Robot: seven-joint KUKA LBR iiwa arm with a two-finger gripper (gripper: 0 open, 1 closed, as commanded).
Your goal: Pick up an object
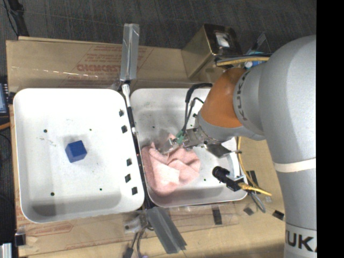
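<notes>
A crumpled pink cloth lies in the right bin, toward its near left side. My gripper is low over the cloth's far edge, right at the fabric. A blue cube sits alone in the left bin, well away from the arm.
The grey arm with its orange band covers the right side of the right bin. A metal divider runs between the bins. A flat cardboard sheet lies behind them, with a brown box at the back right.
</notes>
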